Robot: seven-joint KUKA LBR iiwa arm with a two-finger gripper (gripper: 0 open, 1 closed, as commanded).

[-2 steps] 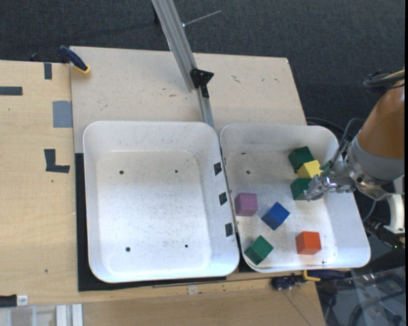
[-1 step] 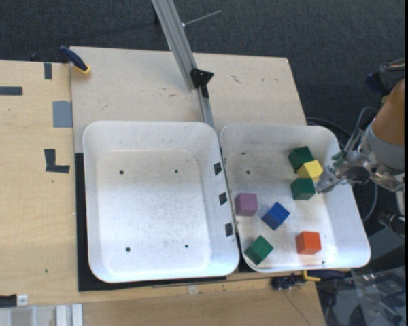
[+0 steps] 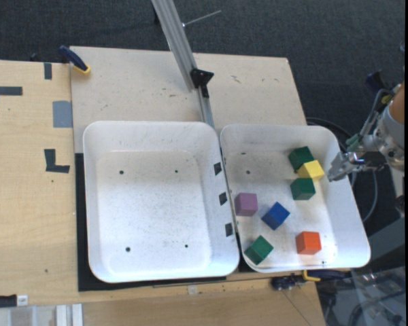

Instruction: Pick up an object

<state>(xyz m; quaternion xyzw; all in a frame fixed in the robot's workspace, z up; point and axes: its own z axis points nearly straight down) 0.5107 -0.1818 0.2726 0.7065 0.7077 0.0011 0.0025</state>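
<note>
Approach step — tool (image 3: 340, 170) at right bin (image 3: 350, 212) rim, grip unreadable, nothing visibly held — next, down onto yellow cube (image 3: 313, 170)

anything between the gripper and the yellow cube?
Nothing visible. The gripper sits at the right bin's right wall, and the yellow cube lies just left of it, bare floor between. Green cubes flank the yellow one closely.
</note>
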